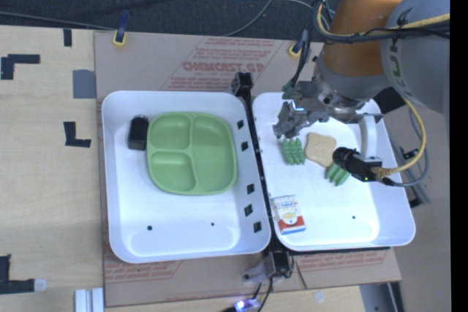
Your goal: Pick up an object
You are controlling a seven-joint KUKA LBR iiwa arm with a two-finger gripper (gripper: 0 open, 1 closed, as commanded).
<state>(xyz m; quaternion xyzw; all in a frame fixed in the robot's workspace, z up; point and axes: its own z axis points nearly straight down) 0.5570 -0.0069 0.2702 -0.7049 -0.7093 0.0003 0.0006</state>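
1. A cardboard-covered bench (219, 62) carries two shallow white plastic bins; the right-hand white bin (380, 230) serves as landmark.
2. The left-hand white bin (117, 215), beside it, holds a green divided plastic plate (191, 153) and a small black block (137, 133).
3. The two-finger gripper (289, 120) hovers over the landmark's upper-left part; whether it is open or closed cannot be told.
4. Just below the gripper, inside the landmark, lies a small green ridged toy (292, 151), touching a tan bread-shaped piece (319, 148).
5. The toy looks light and stiff; gripping across its narrow sides seems best, though it may slip.
6. A small red-and-white packet (287, 213) lies lower in the landmark.
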